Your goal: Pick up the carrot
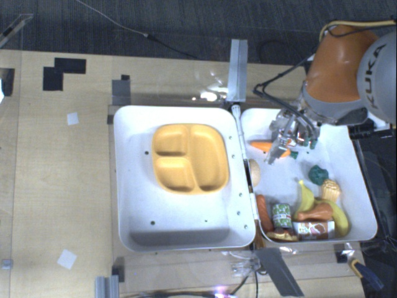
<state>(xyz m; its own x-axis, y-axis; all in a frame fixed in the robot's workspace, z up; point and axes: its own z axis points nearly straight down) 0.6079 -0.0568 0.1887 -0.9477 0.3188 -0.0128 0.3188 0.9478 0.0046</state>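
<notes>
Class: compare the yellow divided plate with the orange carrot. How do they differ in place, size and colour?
The yellow divided plastic plate lies in the left white bin; the small orange carrot lies in the right white bin. The plate is far bigger than the carrot. The plate sits alone; the carrot lies right by the gripper. Both rest flat.

A pale wooden table [56, 185] runs under dark grey carpet floor [155, 11] along its far edge. Black tape marks [62, 72] sit near the table's far left corner; a thin cable [93, 8] crosses the floor.
</notes>
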